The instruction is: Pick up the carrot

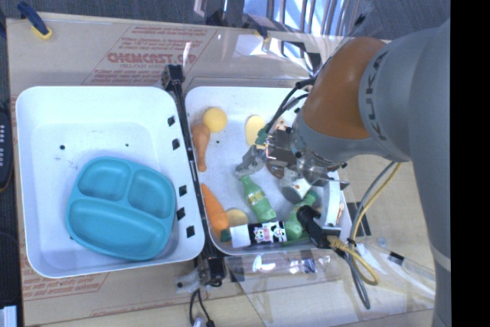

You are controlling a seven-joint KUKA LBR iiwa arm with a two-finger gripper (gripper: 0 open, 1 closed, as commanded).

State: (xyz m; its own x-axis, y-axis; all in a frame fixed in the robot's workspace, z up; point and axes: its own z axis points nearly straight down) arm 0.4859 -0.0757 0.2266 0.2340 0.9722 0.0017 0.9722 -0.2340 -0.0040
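arm (383,103): fills right side of frame, smooth grey casing, glossy orange band above the wrist, reaches in over the right bin
left bin (46,119): left half of frame, shallow white plastic, rounded corners
right bin (230,97): centre of frame, same white plastic, touching the left bin along a black-clipped seam
tray (122,207): lower left, in the left bin, teal plastic, rounded, three compartments
gripper (264,157): centre right, metal and black parts, low in the right bin beside the green bottle; cannot tell if it is spread or closed, nothing seen pinched
carton (256,233): lower centre, near edge of right bin, flat box lying on its side, cow-pattern print
green bottle (259,199): centre, glossy green, tilted, just below the gripper
carrot (214,212): lower centre, left side of right bin near the seam, orange, tapered, lying flat, apart from gripper
pale orange piece (200,143): centre, elongated, matte, above the carrot
yellow ball (215,119): upper part of right bin, round, smooth
yellow object (254,128): right of the ball, rounded, partly behind the gripper
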